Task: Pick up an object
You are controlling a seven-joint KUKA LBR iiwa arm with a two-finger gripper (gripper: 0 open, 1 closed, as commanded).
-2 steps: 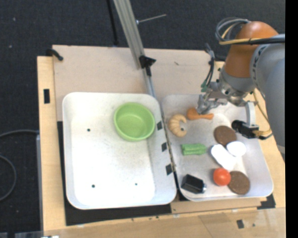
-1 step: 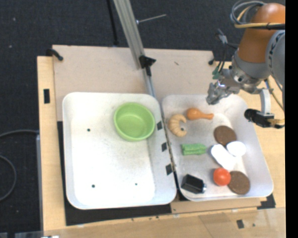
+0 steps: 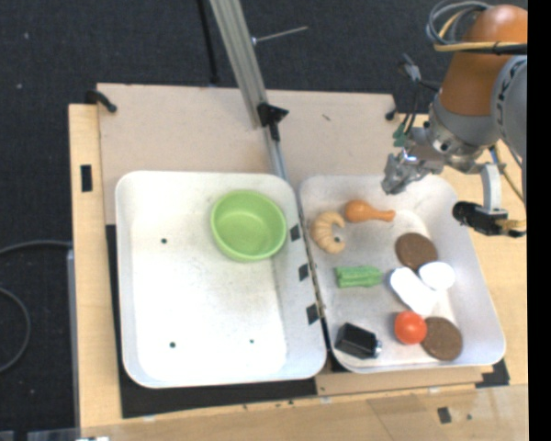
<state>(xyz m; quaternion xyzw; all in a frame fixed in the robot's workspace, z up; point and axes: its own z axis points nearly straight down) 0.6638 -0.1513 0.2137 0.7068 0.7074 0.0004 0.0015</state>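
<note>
Gripper [image 3: 399,175] hovering just above-right of orange gourd-shaped toy [image 3: 365,212] in right bin [image 3: 477,274]. Finger spread: cannot tell; nothing visibly held. Risk: rounded toy slipping or rolling toward croissant [image 3: 329,231] just left of it, fingers clipping bin's far rim.

Two bins side by side
Bowl [image 3: 248,225] in left bin [image 3: 147,274]'s upper right; croissant [image 3: 329,231] in right bin [image 3: 473,283]'s upper left.
</note>
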